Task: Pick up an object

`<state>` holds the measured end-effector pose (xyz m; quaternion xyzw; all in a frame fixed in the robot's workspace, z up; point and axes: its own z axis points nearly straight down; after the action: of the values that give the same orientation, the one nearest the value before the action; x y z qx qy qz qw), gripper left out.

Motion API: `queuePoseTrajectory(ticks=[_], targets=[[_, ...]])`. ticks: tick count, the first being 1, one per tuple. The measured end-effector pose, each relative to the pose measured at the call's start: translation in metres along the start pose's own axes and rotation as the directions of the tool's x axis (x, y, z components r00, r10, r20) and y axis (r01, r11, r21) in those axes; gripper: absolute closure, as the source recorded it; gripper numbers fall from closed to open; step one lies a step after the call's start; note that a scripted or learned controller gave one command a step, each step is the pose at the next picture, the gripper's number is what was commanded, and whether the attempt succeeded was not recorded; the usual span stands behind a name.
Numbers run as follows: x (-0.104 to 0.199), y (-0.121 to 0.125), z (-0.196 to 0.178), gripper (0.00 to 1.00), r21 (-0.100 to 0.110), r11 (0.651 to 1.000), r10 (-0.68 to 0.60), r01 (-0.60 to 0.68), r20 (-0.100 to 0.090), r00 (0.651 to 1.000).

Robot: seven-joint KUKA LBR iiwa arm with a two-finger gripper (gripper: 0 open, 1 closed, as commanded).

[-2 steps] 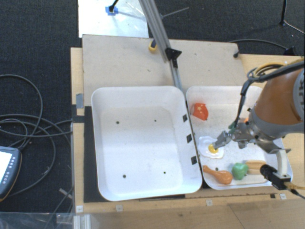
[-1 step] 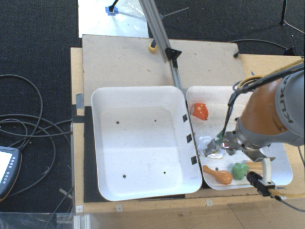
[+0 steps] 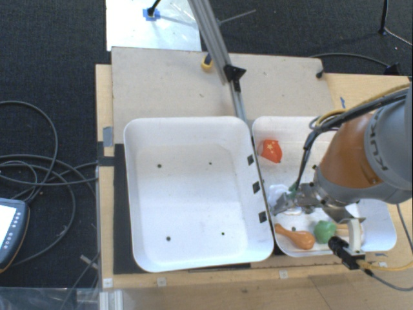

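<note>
Three objects in right bin: one red, one green, one orange; pincer state unclear

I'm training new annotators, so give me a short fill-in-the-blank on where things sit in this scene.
1. The red object lies in the ___ bin.
2. The green ball sits just right of the ___ object.
3. The arm's band above the wrist is ___.

Missing words: right; orange; orange.

White bins (red, green, orange objects)
</note>
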<state>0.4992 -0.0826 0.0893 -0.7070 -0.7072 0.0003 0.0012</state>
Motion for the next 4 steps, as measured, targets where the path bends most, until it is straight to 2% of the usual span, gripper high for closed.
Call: queuePoseTrajectory(ticks=[1,3,4], targets=[[-0.001,0.001,-0.012,1.00,-0.004,1.000,0.000,0.000,0.001,1.000],[-0.009,-0.001,-0.120,1.00,-0.010,1.000,-0.005,0.005,0.003,1.000],[0.035,0.033,-0.136,1.00,-0.008,1.000,-0.010,0.010,0.001,1.000]])
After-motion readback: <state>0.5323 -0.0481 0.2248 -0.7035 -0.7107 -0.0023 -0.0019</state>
